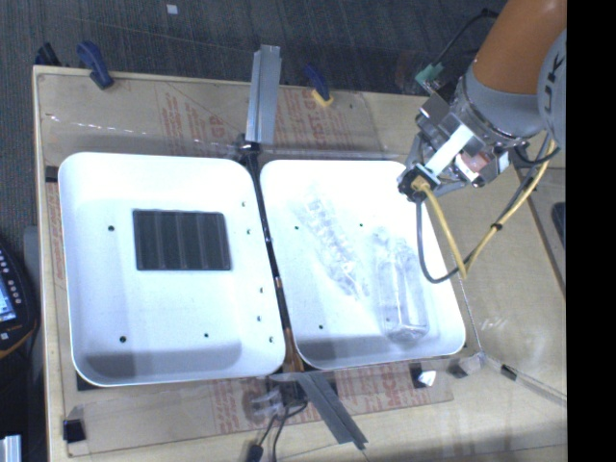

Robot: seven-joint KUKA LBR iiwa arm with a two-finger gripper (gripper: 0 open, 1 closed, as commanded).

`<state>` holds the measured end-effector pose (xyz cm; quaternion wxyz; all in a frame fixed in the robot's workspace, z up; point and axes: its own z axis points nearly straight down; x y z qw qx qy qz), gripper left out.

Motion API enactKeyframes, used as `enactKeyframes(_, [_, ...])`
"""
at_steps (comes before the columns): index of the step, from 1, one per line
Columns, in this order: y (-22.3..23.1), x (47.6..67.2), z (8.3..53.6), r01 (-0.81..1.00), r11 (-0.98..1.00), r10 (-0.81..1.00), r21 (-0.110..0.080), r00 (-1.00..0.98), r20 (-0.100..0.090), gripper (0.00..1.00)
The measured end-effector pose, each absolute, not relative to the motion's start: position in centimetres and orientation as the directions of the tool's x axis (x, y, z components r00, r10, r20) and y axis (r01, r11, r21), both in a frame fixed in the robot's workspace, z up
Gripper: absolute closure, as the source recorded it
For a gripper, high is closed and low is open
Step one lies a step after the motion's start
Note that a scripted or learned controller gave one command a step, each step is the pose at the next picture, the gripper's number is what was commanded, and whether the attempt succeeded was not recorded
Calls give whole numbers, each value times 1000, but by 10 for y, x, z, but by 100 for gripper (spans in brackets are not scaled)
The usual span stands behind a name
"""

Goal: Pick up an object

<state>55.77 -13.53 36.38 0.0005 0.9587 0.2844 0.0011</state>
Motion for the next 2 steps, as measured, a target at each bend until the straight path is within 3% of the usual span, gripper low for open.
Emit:
enactKeyframes(1, [-90,639,417,542,-840,542,-1,840,1,100])
enactKeyframes(2, [-102,603,362,304,-953,304,-5,953,-6,100])
